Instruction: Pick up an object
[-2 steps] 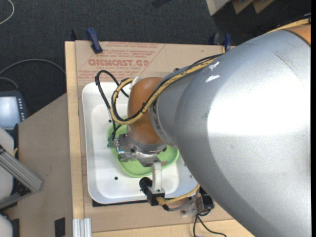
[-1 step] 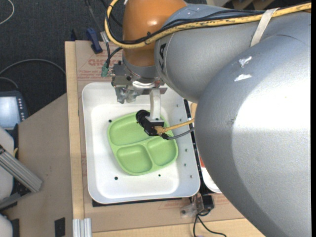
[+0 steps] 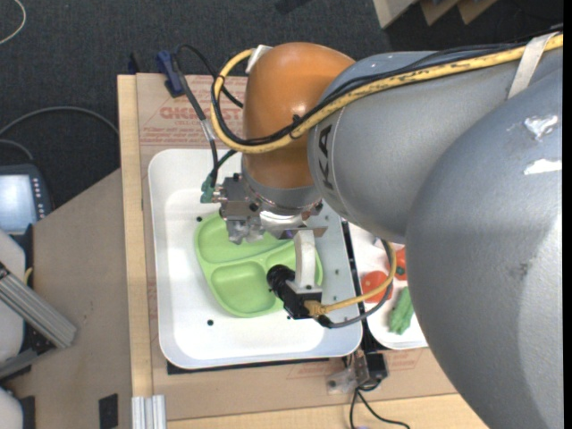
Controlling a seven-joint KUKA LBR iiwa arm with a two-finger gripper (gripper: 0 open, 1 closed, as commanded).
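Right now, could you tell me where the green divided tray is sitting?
The green divided tray lies in the left white bin, toward its right half, directly beneath the arm's wrist, which covers its upper right part.

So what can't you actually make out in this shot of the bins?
- Gripper: its tips are hidden behind the arm's wrist, over the green tray.
- Green tray: its upper right part is covered by the wrist.
- Right bin: mostly hidden under the arm; the red and green items in it are too cut off to identify.
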